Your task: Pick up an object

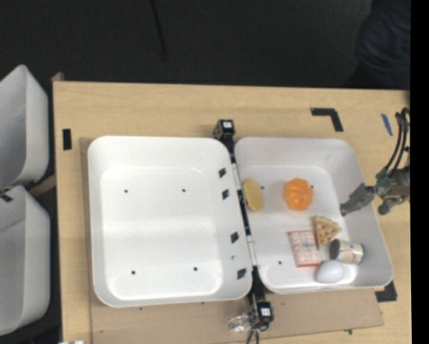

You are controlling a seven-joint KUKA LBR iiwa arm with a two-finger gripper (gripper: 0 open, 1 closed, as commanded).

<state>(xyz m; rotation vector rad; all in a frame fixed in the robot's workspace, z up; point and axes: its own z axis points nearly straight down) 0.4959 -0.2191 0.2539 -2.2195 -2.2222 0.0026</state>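
Orange ball (298,194) mid right bin (271,153), gripper (359,198) perhaps over its right rim

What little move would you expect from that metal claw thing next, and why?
Probably a short slide inward over the right bin, toward the pizza slice toy. The end effector sits at that bin's right rim with nothing between its fingers, and the slice looks like the nearest object; the orange ball lies farther in.

grey gripper (359,197), dark cables (396,153)
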